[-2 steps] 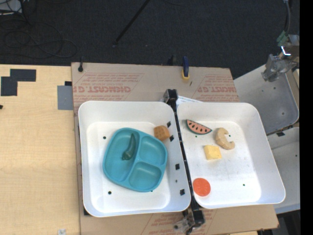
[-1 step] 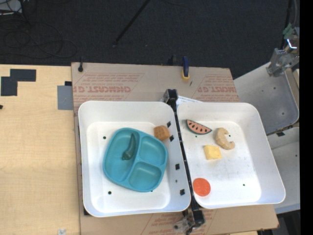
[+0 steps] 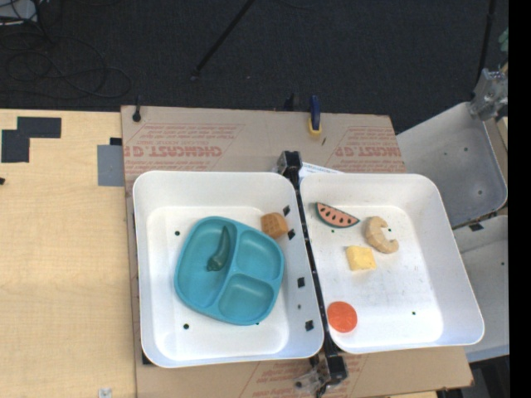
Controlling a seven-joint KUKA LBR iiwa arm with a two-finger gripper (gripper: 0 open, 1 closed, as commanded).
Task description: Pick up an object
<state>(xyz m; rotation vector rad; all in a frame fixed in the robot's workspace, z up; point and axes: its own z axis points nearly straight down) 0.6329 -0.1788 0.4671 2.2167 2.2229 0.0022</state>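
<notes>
The right bin (image 3: 440,305) holds a watermelon slice (image 3: 336,215) at its far left, a tan curved pastry (image 3: 382,234) beside it, a yellow cheese wedge (image 3: 360,258) in the middle and an orange round piece (image 3: 342,317) near the front left. In the left bin (image 3: 158,322) lies a teal divided plate (image 3: 232,272) with a dark green pepper-like piece (image 3: 220,249) in one compartment. A small brown chunk (image 3: 275,225) sits just off the plate's far right edge.
The bins rest on a cardboard sheet (image 3: 216,143) on a wooden bench (image 3: 58,255). A black clamp strip (image 3: 303,255) runs between the bins. A blue and yellow clip (image 3: 314,116) stands at the cardboard's far edge. A grey metal panel (image 3: 465,156) lies to the right.
</notes>
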